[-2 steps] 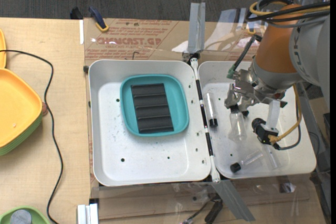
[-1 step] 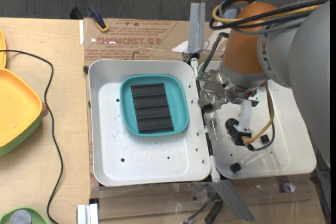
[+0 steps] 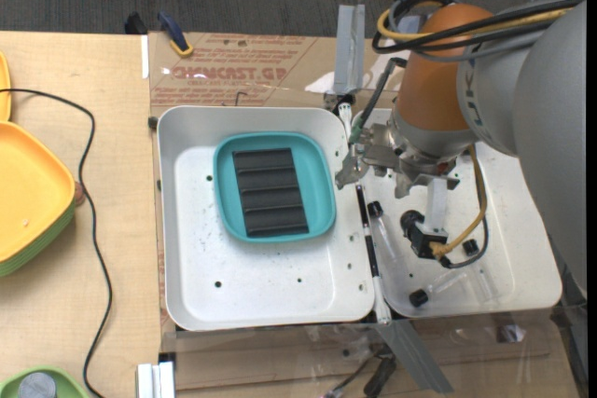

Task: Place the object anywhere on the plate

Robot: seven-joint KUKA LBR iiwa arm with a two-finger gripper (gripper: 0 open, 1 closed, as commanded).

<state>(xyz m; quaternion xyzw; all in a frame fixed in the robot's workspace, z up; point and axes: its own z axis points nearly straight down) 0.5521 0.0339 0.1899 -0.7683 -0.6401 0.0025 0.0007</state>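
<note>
Yellow dish (image 3: 33, 191) on wooden table (image 3: 121, 294), black cable (image 3: 91, 121), cardboard sheet (image 3: 233, 70), blue-handled tool (image 3: 173, 32)

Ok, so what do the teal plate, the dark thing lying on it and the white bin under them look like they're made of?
Teal plate: likely plastic, smooth, even colour, with a soft sheen along its rim.
Dark ribbed block: perhaps rubber or foam, matte with no glints; the look leaves it open.
White bin: plastic or painted metal, semi-gloss, speckled with dark marks.

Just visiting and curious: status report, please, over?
Gripper above right bin, left edge. Black ribbed object flat on teal plate, left bin. Small black piece in right bin.
</note>
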